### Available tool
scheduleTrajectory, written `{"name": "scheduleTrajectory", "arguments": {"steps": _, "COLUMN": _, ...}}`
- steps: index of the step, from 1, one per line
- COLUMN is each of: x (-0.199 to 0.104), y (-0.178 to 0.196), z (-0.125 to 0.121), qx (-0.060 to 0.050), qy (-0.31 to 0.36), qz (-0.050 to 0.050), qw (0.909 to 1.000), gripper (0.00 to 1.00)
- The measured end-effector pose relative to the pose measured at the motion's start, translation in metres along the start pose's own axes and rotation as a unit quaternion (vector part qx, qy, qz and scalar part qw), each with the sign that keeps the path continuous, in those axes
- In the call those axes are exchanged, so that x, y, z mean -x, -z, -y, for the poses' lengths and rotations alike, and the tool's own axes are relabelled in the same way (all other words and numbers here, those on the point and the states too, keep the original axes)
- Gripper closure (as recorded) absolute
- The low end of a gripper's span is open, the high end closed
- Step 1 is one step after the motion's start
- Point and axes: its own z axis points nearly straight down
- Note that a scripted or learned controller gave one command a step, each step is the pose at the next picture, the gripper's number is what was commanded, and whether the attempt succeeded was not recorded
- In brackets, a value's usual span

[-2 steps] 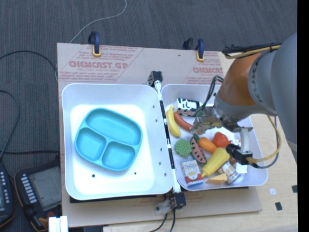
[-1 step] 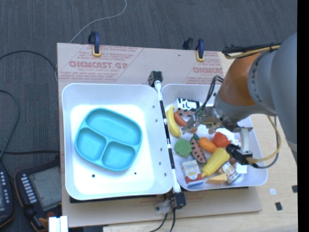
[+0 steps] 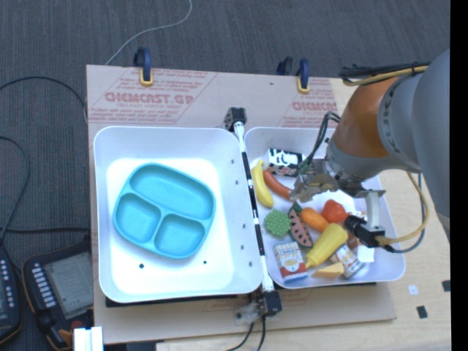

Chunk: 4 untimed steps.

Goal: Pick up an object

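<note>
The camera view looks down on two white bins side by side on a bench. The left bin [image 3: 110, 269], left of centre in the frame, holds a blue divided plate [image 3: 163, 209] with three compartments, lying flat. The right bin [image 3: 391, 265], right of centre, is crowded with toy food: a banana [image 3: 258, 185] along its left wall, a red sausage [image 3: 276, 184] just beside it, a green round piece [image 3: 277, 222], a watermelon slice [image 3: 300, 226], a carrot [image 3: 314, 217], a tomato [image 3: 335, 210], a yellow squash [image 3: 325, 244] and a small carton [image 3: 289, 257] near the lower edge. The arm [image 3: 380, 123] reaches in from the upper right. Its gripper [image 3: 311, 189] sits low over the middle of the right bin, just above the carrot; whether it is wide or narrow cannot be told, and nothing is visibly held.
</note>
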Motion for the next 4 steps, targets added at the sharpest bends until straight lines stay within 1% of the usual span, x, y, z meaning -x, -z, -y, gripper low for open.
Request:
{"name": "scheduleTrajectory", "arguments": {"steps": 1, "x": 0.000, "y": 0.000, "z": 0.000, "qx": 0.000, "qy": 0.000, "qz": 0.000, "qw": 1.0000, "gripper": 0.00}}
{"name": "scheduleTrajectory", "arguments": {"steps": 2, "x": -0.007, "y": -0.036, "z": 0.030, "qx": 0.002, "qy": 0.000, "qz": -0.001, "qw": 1.0000, "gripper": 0.00}}
{"name": "scheduleTrajectory", "arguments": {"steps": 3, "x": -0.007, "y": -0.025, "z": 0.029, "qx": 0.004, "qy": -0.001, "qz": -0.001, "qw": 1.0000, "gripper": 1.00}}
{"name": "scheduleTrajectory", "arguments": {"steps": 4, "x": -0.006, "y": -0.026, "z": 0.029, "qx": 0.003, "qy": 0.000, "qz": -0.001, "qw": 1.0000, "gripper": 0.00}}
